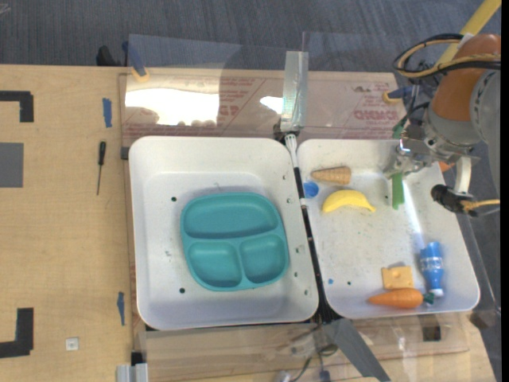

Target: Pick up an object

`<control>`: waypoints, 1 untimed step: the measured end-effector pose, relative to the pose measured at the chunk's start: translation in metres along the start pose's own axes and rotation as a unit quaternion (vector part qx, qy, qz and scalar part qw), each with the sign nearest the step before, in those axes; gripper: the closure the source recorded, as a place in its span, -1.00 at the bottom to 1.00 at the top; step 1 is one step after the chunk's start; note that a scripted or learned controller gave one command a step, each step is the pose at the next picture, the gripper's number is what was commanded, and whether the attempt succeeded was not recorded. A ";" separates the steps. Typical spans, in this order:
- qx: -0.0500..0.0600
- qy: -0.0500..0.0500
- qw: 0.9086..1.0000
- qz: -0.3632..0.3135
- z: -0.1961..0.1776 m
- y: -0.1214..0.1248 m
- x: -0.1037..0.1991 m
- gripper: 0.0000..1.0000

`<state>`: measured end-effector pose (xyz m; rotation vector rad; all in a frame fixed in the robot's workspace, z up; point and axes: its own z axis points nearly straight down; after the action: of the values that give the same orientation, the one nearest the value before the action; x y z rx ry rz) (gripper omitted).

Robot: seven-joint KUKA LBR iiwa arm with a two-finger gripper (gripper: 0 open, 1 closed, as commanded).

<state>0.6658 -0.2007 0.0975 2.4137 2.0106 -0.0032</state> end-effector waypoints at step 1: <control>-0.004 -0.001 1.000 -0.002 -0.014 0.003 0.002 1.00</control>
<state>0.6687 -0.1991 0.1118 2.4046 2.0110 0.0035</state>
